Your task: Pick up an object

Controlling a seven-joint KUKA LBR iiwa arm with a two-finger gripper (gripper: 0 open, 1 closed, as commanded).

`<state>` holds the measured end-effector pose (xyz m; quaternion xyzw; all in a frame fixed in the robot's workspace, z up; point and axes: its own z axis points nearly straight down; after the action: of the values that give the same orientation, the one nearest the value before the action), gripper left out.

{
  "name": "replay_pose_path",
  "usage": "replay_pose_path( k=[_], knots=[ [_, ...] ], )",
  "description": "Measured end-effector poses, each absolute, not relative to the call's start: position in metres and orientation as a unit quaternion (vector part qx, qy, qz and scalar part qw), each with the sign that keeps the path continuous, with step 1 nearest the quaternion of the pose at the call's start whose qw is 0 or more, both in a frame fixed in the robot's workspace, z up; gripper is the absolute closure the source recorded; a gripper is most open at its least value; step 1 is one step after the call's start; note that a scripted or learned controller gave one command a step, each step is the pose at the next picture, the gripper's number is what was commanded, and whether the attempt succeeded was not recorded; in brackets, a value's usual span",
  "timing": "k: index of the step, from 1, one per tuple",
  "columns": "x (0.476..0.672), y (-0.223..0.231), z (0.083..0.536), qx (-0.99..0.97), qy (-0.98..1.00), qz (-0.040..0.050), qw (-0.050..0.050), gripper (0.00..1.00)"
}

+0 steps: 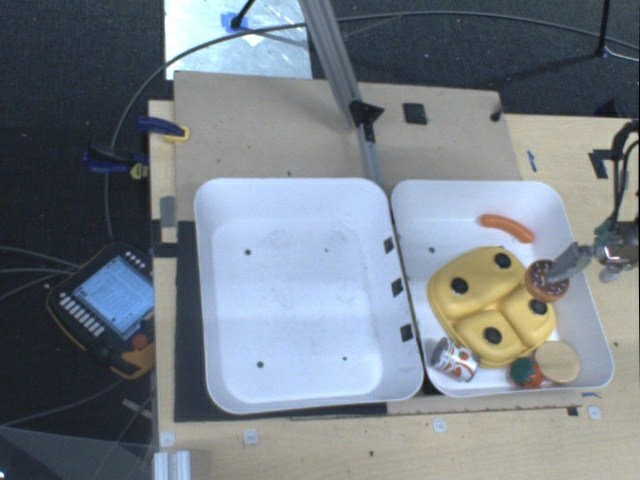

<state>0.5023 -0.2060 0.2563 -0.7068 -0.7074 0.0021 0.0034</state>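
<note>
1. Reaching in from the right, my pincer [556, 268] hangs over the right white bin [445, 218].
2. I cannot tell if it is spread or pressed together.
3. A small round brown ring [546, 281] sits just under its tip, a bit to the left, on the big yellow lumpy toy [480, 303].
4. The orange sausage [506, 227] lies farther up and left, its long side running left to right.

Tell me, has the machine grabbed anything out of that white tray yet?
Not as far as the view shows. The pincer sits low over the right white bin, at a small brown disc with a pale centre lying on the big yellow moulded plastic toy. Nothing looks lifted. Left to do: grip one object and raise it from the bin.
</note>
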Motion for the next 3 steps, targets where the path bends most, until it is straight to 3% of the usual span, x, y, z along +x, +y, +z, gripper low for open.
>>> replay_pose_path(
  k=[1, 3],
  knots=[
    [0.504, -0.206, 0.261, -0.706, -0.709, -0.0002, -0.001, 0.00],
    [0.502, -0.190, 0.144, -0.707, -0.708, 0.0005, 0.001, 0.00]
  ],
)
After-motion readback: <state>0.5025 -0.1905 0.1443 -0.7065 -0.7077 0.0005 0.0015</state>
